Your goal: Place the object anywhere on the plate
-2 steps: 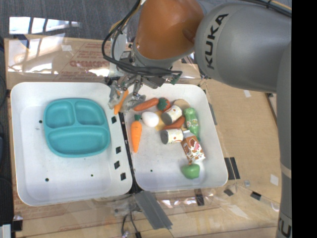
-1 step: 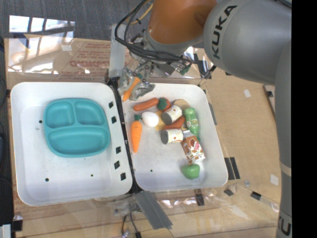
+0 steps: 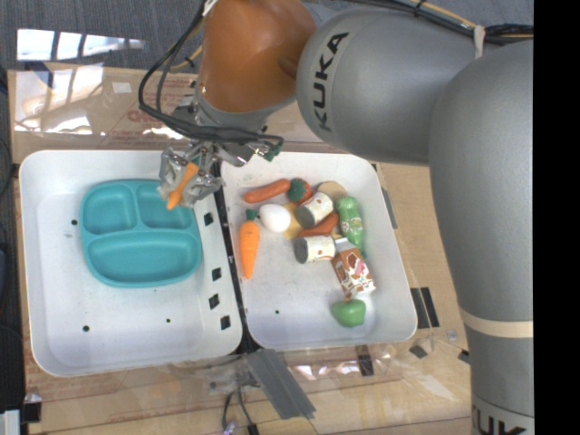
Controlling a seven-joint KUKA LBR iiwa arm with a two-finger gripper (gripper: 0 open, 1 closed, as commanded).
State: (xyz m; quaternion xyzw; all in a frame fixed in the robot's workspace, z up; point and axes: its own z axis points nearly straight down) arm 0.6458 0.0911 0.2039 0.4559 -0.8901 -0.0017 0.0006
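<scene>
A teal plate (image 3: pixel 136 234) with three compartments lies in the left bin (image 3: pixel 54 315). My gripper (image 3: pixel 186 181) hangs over the plate's upper right corner, close to the divider between the bins. It is shut on a small orange carrot-like piece (image 3: pixel 180 188), which sticks out slanted between the fingers above the plate's rim.
The right bin (image 3: pixel 299 320) holds several toy foods: a carrot (image 3: pixel 248 247), a white egg (image 3: pixel 275 217), a red chili (image 3: pixel 267 191), small cans (image 3: pixel 314 247), a printed carton (image 3: pixel 353 275) and a green pepper (image 3: pixel 349 312). The big grey arm (image 3: pixel 435 89) covers the upper right.
</scene>
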